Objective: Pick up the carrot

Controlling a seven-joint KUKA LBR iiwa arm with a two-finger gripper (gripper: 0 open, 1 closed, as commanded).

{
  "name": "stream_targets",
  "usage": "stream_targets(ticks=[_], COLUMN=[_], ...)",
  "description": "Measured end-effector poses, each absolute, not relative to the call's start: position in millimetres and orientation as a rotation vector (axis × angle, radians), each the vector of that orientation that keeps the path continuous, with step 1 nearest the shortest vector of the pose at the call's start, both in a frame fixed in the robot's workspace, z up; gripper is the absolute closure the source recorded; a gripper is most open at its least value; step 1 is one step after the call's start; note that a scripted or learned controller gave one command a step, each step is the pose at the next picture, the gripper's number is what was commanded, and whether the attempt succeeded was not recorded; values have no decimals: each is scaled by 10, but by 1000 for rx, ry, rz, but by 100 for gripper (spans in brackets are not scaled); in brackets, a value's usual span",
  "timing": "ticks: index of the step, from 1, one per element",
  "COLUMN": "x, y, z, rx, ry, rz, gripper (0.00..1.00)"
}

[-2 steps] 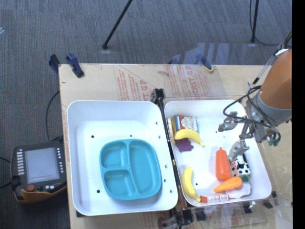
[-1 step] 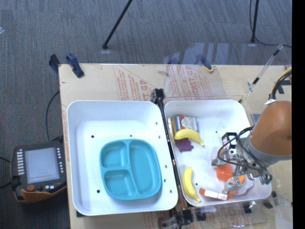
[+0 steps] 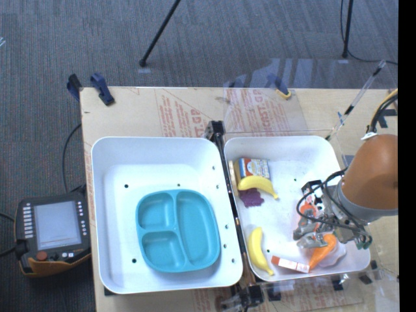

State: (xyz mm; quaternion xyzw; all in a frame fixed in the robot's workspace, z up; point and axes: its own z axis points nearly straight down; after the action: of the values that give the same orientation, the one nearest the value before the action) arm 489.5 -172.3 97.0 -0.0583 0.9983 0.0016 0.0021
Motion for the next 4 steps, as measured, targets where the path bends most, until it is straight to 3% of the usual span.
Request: stream_targets(ticks=[1, 2, 4], x=[4960, 4915, 4873], y=[-1565, -2035, -1812], z=[1552, 860, 868], rx=[-452, -380, -685], ry=[3104, 3118, 3065], rz=[2, 5, 4], gripper=[100, 100, 100])
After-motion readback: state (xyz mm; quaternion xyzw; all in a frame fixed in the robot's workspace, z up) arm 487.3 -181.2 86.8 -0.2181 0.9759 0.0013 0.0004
